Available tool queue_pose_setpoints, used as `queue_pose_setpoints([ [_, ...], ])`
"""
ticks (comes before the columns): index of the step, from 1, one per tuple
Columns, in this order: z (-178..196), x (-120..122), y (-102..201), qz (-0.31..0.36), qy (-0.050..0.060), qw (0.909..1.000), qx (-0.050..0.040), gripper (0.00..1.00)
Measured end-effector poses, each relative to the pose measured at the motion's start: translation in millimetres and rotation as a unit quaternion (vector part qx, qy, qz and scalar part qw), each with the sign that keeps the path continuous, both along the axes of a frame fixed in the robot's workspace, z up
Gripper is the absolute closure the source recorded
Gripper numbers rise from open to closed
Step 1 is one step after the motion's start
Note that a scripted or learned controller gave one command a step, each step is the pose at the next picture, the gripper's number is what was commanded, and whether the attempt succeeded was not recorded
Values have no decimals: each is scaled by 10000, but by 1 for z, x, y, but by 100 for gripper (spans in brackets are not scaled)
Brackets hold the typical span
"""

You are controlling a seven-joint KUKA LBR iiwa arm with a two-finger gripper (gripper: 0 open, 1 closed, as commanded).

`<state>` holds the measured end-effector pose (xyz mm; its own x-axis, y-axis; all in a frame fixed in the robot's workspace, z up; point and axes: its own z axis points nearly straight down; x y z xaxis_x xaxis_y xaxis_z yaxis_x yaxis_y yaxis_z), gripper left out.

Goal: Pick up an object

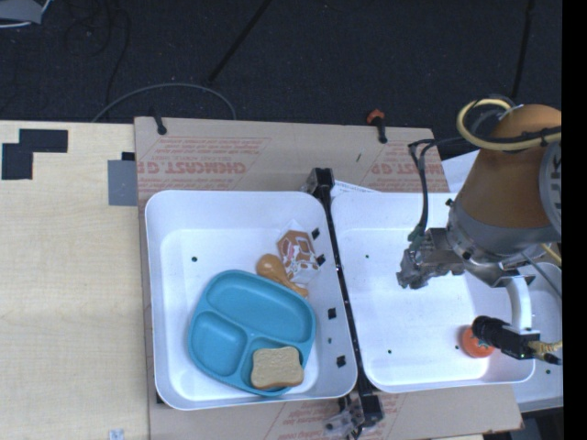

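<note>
Your arm reaches in from the right, and its gripper (415,269) hangs over the bare floor of the right bin (404,356), with nothing visible in its grasp; whether it is spread or pressed together you cannot tell from this angle, since the tool reads as one dark clump. So you are in the approach step, with no object chosen by contact yet. The candidates lie apart from it. In the right bin, a small orange object (474,342) sits near the lower right corner, partly covered by a dark fitting of the arm. In the left bin (170,246), a blue divided plate (240,326) holds a slice of toast (277,368) in its lower compartment, and just beyond the plate's upper edge lie a tan, pear-like toy (272,268) and a clear-wrapped brown snack (296,248), touching or nearly so. The next move probably calls for picking one target, centring the tool above it, and descending squarely; the orange object is nearest, but its spot close to the bin wall leaves little room.
</note>
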<state>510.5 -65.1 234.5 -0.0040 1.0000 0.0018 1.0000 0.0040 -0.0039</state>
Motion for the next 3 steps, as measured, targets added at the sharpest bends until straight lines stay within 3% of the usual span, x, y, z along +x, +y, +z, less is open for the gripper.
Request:
queue_pose_setpoints([
  [2,4,32,111,5,-10,10000,-1,100],
  [3,-13,47,160,0,-2,10000,-9,100],
])
